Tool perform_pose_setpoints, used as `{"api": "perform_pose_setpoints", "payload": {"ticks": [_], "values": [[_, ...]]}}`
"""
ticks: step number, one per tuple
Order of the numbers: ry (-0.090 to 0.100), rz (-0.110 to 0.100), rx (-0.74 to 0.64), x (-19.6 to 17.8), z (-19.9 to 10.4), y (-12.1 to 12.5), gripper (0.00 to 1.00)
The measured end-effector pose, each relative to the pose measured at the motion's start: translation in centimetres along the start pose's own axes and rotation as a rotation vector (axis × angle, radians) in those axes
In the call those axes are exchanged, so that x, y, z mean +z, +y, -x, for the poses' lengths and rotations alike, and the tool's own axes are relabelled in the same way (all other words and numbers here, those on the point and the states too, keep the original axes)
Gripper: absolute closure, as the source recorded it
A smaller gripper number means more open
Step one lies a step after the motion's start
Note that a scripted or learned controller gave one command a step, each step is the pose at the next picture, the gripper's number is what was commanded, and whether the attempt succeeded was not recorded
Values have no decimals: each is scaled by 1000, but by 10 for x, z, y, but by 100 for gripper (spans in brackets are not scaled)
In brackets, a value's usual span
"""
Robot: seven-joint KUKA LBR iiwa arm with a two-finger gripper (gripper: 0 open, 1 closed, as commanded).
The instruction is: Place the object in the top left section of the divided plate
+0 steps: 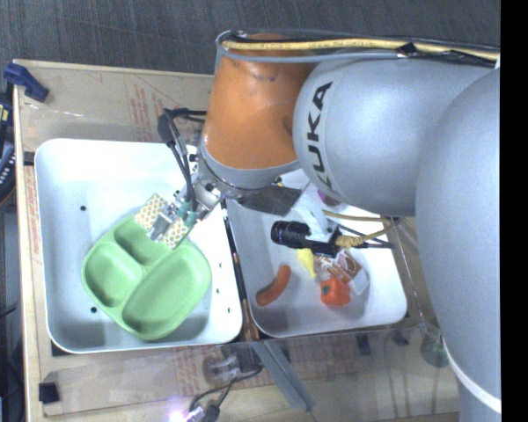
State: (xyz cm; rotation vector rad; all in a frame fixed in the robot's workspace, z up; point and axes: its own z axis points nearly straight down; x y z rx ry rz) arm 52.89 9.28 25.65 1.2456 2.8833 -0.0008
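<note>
A green divided plate (150, 275) lies in the left white bin (62, 174). My gripper (174, 221) hangs over the plate's upper section, at its far rim. A small flat packet with a yellow and green checked pattern (152, 208) sits between its fingers, and the gripper is shut on it. The packet pokes out to the upper left of the fingers, above the plate's rim. The grey arm and its orange band cover the bench to the right.
In the right bin (383, 310) lie a brown sausage (275, 286), a red-orange item (334, 293), a small yellow piece (307, 262) and a clear wrapper (350, 266). The divider wall between the bins runs just right of the plate.
</note>
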Motion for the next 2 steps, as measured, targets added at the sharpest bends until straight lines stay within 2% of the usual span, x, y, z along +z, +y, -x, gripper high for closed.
{"api": "perform_pose_setpoints", "payload": {"ticks": [1,2], "values": [[3,-4,-224,43,-63,40,100],[2,-4,-224,43,-62,40,0]]}}
